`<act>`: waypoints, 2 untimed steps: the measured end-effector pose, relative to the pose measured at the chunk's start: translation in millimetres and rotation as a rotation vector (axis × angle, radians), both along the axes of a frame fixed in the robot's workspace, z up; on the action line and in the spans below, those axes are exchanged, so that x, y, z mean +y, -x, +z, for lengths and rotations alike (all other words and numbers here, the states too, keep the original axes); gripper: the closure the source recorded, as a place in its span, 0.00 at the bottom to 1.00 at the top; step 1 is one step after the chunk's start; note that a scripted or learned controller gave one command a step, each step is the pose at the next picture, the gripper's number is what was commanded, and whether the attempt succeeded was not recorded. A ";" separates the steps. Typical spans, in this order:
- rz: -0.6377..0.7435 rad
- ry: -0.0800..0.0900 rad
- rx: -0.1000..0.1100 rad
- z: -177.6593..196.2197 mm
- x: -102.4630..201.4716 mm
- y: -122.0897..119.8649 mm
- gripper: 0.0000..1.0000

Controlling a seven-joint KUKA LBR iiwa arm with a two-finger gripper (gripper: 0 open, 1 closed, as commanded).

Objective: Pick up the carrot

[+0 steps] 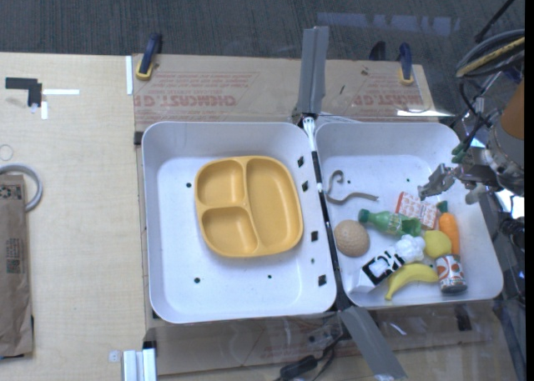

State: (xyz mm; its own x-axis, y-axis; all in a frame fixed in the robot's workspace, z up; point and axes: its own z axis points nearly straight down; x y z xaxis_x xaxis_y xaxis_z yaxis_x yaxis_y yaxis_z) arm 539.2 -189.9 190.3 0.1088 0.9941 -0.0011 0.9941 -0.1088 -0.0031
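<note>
The carrot (449, 230) is small and orange with a green top, and lies near the right wall of the right bin (380, 150). It rests beside a yellow lemon (436, 243) and a red and white packet (415, 208). My gripper (455, 187) hangs just above and behind the carrot, at the bin's right edge. Its fingers (435, 180) are spread open with nothing between them. The carrot lies free on the bin floor.
Crowded round the carrot are a green bottle (390, 222), a banana (410, 277), a red can (450, 274), a brown ball (351, 238) and a grey hook (342, 193). The left bin (167, 229) holds a yellow divided plate (249, 204).
</note>
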 end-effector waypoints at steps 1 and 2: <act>0.040 0.000 -0.001 -97.9 -8.3 11.1 0.00; 0.151 -0.006 0.000 -78.4 -27.3 53.6 0.00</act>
State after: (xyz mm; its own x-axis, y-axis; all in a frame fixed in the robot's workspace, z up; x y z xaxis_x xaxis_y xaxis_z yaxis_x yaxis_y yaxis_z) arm 485.7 -217.2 111.9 -0.0421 0.9991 0.0052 0.9991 0.0421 -0.0036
